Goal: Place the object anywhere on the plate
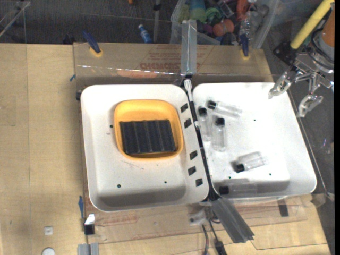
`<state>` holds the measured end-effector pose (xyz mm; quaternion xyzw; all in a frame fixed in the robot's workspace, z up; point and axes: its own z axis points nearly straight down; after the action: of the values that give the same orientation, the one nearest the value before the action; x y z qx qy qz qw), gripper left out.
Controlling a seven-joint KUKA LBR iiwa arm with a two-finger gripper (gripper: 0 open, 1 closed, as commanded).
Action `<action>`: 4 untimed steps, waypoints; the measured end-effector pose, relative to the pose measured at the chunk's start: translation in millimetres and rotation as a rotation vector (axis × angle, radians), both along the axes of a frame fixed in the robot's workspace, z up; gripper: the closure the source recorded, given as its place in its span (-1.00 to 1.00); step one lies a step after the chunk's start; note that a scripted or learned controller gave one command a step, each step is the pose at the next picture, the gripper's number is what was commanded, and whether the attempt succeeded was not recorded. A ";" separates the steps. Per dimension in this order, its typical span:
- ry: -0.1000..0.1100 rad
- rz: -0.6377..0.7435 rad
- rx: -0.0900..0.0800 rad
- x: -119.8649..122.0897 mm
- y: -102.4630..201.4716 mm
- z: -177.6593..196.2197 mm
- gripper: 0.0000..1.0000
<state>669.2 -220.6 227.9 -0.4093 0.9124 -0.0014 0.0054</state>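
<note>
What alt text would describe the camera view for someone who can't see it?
Two white bins sit side by side: the left bin holds a yellow plate bearing a dark ribbed block, the right bin several clear vials. The claw hangs open above its far right corner.

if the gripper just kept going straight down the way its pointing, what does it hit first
Probably the right bin's far right rim or the bare floor beside it. The gripper hangs open above that corner, away from the vials; depth is hard to judge.
</note>
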 end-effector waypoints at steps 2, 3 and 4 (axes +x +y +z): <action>0.004 0.652 -0.002 -1.0 9.1 2.5 -1.00; 0.002 0.983 -0.005 -1.4 -0.9 -7.1 -1.00; 0.001 1.264 -0.007 -1.2 12.2 0.7 -1.00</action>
<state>668.1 -208.4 228.5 -0.8692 0.4945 -0.0007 0.0032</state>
